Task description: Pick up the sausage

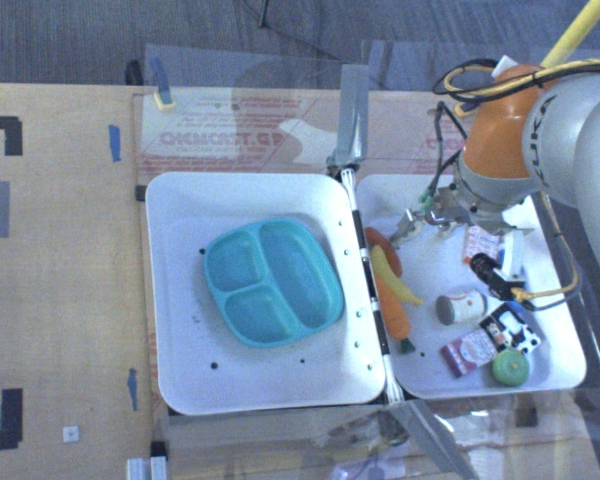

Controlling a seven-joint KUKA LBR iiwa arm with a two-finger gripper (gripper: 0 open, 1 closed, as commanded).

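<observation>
Sausage (377,238): lying against the right bin's (565,363) left wall, above the banana (391,277).
Gripper (417,220): we're hovering beside it, clamping nothing.
Progress: pickup not yet done.

Divided plate (273,281) in left bin (170,368), sausage (383,245) in right bin (565,363)

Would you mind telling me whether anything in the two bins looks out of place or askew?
Nothing looks spilled or damaged. The sausage, banana and carrot lie crowded in a line against the right bin's left wall. The blue divided plate sits skewed in the left bin.
</observation>
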